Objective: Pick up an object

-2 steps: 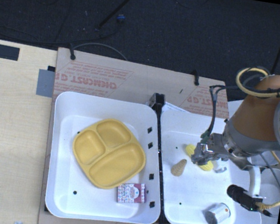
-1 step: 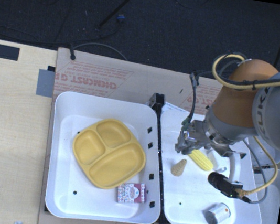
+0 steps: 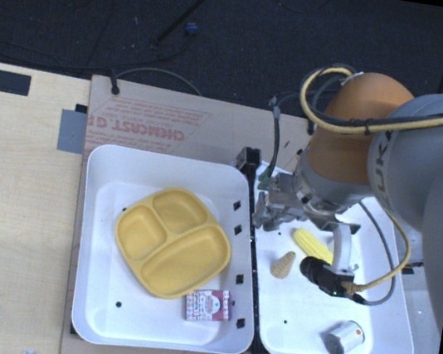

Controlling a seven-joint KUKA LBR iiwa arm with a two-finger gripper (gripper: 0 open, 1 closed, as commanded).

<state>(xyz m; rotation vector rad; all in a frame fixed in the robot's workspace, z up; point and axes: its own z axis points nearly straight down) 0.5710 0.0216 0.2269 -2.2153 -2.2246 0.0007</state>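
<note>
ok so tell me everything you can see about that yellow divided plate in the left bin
The yellow plate looks like smooth moulded plastic, a rounded form split by raised ridges into three compartments: two smaller ones toward the upper left and one long one toward the lower right. It lies flat and face up on the floor of the left bin, turned at an angle to the bin's walls. All three compartments look bare. A small pink and white carton lies just off its lower right edge, seemingly touching it or nearly so.

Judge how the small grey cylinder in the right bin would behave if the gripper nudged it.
The grey cylinder lies on its side on the smooth floor of the right bin, so it would probably roll. It looks rigid and likely light.
</note>
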